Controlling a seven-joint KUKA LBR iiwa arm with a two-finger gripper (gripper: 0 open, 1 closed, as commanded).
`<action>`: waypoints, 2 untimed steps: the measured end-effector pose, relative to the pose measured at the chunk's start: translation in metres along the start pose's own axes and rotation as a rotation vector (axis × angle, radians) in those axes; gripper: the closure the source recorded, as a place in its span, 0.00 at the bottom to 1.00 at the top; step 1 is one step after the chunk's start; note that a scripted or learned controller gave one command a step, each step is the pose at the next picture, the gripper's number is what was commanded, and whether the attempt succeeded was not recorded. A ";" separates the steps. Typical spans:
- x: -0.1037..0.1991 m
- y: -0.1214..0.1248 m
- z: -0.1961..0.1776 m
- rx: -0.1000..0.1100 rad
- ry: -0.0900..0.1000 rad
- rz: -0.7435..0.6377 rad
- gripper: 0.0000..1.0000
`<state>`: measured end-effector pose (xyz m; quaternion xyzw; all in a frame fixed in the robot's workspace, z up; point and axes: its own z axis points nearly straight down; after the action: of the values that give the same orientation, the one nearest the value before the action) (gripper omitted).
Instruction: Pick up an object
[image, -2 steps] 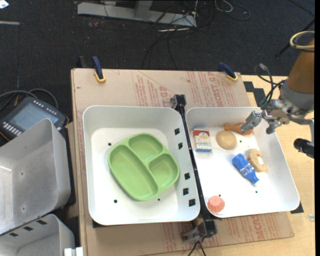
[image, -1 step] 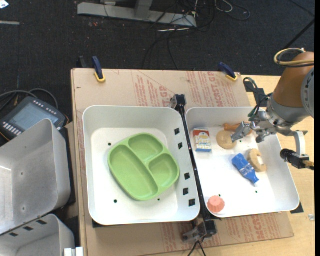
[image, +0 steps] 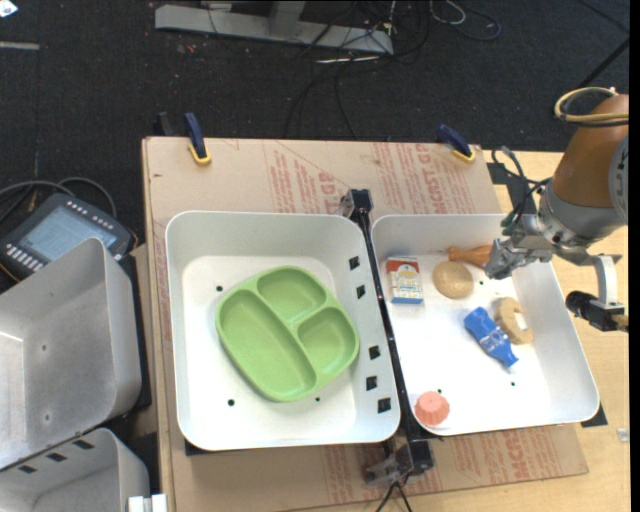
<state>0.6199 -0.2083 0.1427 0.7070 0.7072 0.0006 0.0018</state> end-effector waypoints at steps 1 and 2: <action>0.001 0.006 -0.044 -0.003 0.000 -0.002 1.00; 0.001 0.007 -0.084 -0.001 0.000 -0.002 1.00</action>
<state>0.6269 -0.2075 0.2266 0.7061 0.7081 0.0008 0.0020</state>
